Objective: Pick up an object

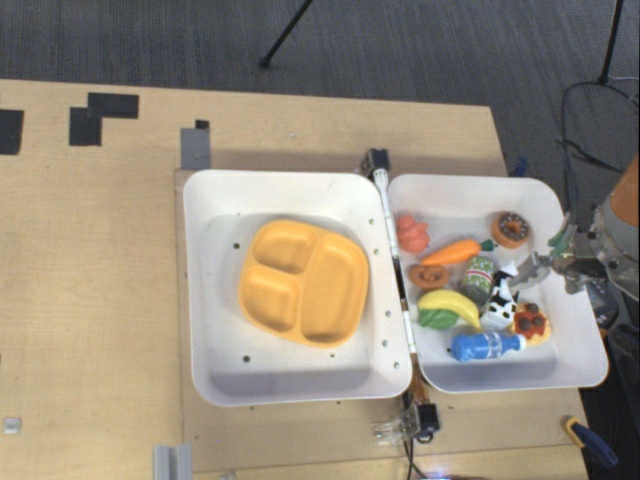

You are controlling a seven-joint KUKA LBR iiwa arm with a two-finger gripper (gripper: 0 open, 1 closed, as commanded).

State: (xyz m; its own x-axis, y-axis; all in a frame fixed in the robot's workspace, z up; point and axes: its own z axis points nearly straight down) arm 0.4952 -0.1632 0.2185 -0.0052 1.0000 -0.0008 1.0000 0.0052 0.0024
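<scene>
The right bin [575,363] holds several toy foods: a pink piece [412,233], a carrot [450,253], a chocolate donut [512,229], a green can [478,273], a banana [452,305], a blue bottle [485,346], a black-and-white cow [500,310] and a red-orange piece [531,323]. My gripper [548,265] hangs over the bin's right side, just right of the can and cow and above the red-orange piece. Nothing is visibly held in it.
The left bin [215,363] holds a yellow divided plate [303,281] at its middle. A thin divider [392,258] runs between the bins. The arm's orange band [625,203] shows at the right edge, beside a wire frame [590,128].
</scene>
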